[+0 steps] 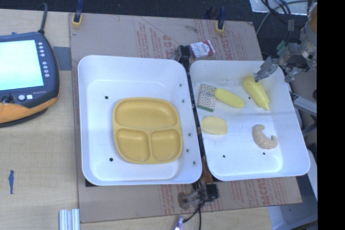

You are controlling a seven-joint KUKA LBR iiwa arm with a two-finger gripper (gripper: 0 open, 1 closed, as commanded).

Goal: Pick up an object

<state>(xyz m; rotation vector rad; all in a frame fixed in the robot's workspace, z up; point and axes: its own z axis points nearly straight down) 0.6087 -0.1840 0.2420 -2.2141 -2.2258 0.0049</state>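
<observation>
The pincer (268, 69) hangs at the top right of the right bin (280, 167); I cannot tell its state. The yellow banana toy (257, 92) lies just below and left of it, nearly touching, its long side slanting down-right.

Worktop (38, 169) is light wood, with a brown cardboard sheet (156, 35) over its middle, held at the far edge by two clamps (77, 12). Two white bins sit side by side on the cardboard, touching — left bin (91, 116), right bin (285, 159). A tablet with an orange underside (24, 75) lies on bare wood at far left — well apart from the bins.
</observation>
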